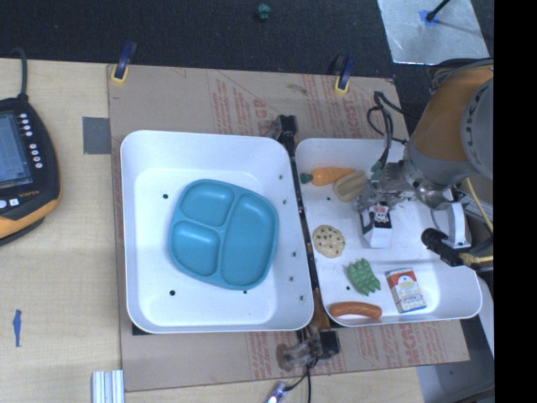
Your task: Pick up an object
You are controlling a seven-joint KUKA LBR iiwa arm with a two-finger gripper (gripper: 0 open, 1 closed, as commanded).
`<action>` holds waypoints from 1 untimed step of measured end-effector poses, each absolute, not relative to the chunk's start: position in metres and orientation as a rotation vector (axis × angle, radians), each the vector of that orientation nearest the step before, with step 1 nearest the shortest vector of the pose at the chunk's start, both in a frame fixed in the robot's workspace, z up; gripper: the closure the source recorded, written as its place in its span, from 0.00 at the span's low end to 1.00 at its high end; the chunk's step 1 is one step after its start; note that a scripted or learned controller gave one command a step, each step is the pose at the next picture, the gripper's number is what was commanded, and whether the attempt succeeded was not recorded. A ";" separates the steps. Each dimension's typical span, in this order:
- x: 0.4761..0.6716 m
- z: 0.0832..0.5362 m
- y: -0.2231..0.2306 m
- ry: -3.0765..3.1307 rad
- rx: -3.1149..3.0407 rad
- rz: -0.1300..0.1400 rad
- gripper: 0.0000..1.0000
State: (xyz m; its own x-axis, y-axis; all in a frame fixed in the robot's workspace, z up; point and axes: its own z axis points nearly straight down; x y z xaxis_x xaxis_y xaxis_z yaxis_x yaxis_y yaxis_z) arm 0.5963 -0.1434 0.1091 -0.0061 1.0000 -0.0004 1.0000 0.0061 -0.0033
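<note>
Over the right bin (470, 305), the tool (379, 217) is seen reaching down from the grey arm with its orange band (449, 120), which enters from the right. Directly at the tool's tip a small white carton with a black label (379, 225) is found standing in the bin; the tool appears to be touching or straddling its top, but whether the carton is actually pinched cannot be told, nor can the spread of the tool be made out. Just to the left of the tool a carrot (332, 175) and a tan roll-shaped item (350, 185) are placed near the bin's far wall. A cookie (328, 241), a green toy (363, 276), a sausage (355, 311) and a small red-and-white box (406, 290) are spread nearer the front. A blue divided plate (223, 233) is held by the left bin (138, 154). Both bins are carried by the tabletop (59, 309).
</note>
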 end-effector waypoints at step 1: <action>0.596 0.202 -0.088 -2.225 -2.215 0.001 1.00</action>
